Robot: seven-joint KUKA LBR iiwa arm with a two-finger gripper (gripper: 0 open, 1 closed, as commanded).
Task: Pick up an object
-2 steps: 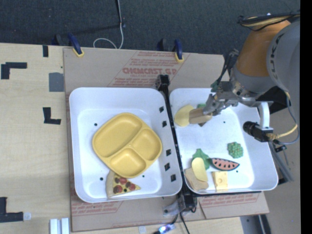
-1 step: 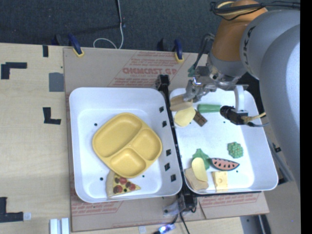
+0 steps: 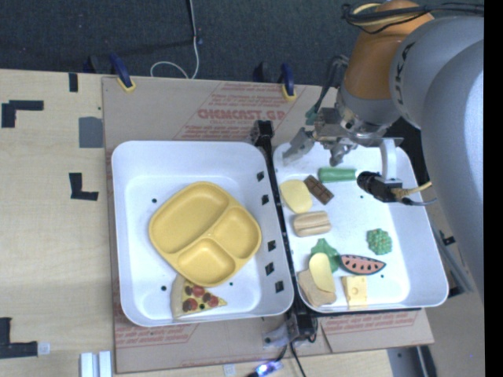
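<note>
My gripper (image 3: 317, 152) hangs over the far end of the right bin (image 3: 416, 210), open, with nothing between its fingers (image 3: 294, 148). Just below it lie a green stick-shaped piece (image 3: 336, 174) and a brown chocolate bar (image 3: 317, 189). A pale yellow oval (image 3: 297, 195) and a tan bun (image 3: 311, 224) sit along the bin's left side. Nearer the front are a broccoli floret (image 3: 379, 241), a watermelon slice (image 3: 361, 265), a green-topped yellow piece (image 3: 321, 267), a bread slice (image 3: 313, 291) and a cheese wedge (image 3: 356, 290).
The left bin (image 3: 130, 210) holds a yellow divided plate (image 3: 206, 232) with a pizza slice (image 3: 195, 297) tucked at its front edge. A black divider strip (image 3: 271, 210) runs between the bins. The arm's grey body (image 3: 448, 61) fills the upper right.
</note>
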